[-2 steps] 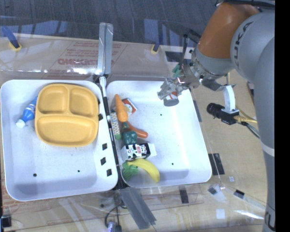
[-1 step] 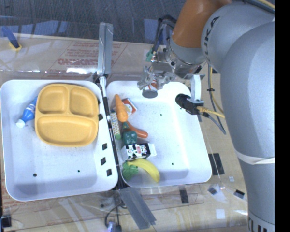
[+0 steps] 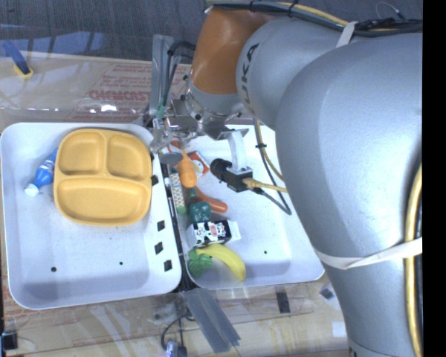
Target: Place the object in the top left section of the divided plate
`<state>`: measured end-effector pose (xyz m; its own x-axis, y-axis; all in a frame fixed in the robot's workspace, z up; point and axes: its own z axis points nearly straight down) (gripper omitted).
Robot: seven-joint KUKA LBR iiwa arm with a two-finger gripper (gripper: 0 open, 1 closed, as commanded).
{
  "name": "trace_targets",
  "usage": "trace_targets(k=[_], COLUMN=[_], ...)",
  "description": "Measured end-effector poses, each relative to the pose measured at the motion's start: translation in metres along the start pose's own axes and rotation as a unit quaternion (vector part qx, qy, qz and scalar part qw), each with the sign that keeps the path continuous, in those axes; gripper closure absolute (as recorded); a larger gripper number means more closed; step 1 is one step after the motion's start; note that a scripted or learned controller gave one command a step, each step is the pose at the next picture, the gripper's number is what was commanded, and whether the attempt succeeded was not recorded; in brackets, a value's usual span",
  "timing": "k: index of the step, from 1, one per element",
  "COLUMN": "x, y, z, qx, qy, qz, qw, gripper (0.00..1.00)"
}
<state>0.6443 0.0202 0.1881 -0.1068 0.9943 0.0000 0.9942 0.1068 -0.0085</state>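
Divided plate [image 3: 102, 175] waits in the left bin while the hand [image 3: 166, 138], its state unclear, hangs above the carrot [image 3: 186, 173], presumably to grasp it.

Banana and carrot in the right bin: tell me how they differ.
The banana is yellow with a green stem end; the carrot is orange. The banana lies curved at the near end of the right bin, while the carrot sits farther back, just under the pincer. The banana looks larger than the carrot. Both are toy-like foods lying along the bin's left side.
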Motion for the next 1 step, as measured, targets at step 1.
trace_targets(k=[1], x=[0.0889], y=[0.0214], z=[-0.0217], qx=[-0.002], qy=[-0.001], qz=[-0.090], qw=[0.9960], gripper=[1.00])
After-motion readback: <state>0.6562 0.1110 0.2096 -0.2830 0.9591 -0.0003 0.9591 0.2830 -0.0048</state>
